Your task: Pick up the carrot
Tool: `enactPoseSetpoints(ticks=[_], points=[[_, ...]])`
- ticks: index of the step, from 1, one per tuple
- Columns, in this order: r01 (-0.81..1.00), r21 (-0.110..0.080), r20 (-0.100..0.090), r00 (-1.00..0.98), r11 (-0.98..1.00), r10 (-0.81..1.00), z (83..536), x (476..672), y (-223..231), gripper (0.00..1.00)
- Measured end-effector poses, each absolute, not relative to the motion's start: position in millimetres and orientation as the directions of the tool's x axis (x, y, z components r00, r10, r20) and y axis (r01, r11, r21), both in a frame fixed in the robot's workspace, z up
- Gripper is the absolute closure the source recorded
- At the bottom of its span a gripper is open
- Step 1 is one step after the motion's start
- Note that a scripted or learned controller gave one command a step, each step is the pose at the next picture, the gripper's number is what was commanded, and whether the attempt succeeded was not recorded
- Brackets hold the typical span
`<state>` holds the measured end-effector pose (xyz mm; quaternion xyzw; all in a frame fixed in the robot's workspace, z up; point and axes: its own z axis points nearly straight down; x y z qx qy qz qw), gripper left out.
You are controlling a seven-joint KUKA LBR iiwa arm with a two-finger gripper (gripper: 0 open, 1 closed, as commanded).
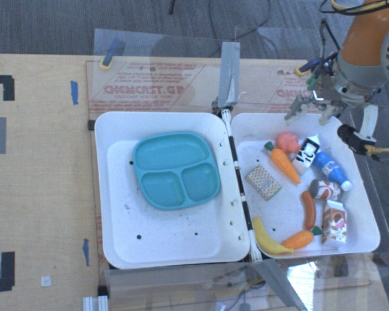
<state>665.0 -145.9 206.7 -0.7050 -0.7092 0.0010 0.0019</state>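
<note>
The carrot (284,164) lies in the right bin (369,235), green end far-left, beside a pink ball (286,140). The gripper (314,110) hangs over the bin's far rim, fingers spread apart and holding nothing, carrot nearer and slightly left of it.

Left bin (113,235): teal divided plate (176,170). Right bin (366,229): carrot (284,164), banana (266,238), sausage (308,210), blue bottle (329,169). Gripper (314,107), upper right of frame, fingers spread, nothing between.
</note>
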Motion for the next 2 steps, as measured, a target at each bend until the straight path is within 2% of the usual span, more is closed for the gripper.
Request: enactPoseSetpoints(ticks=[1,2], points=[[0.999,0.028,-0.006,-0.019,0.019,1.0,120.0,626.0,-151.8,0.0],[0.996,0.042,-0.014,-0.072,0.073,0.997,108.7,655.7,-138.7,0.0]])
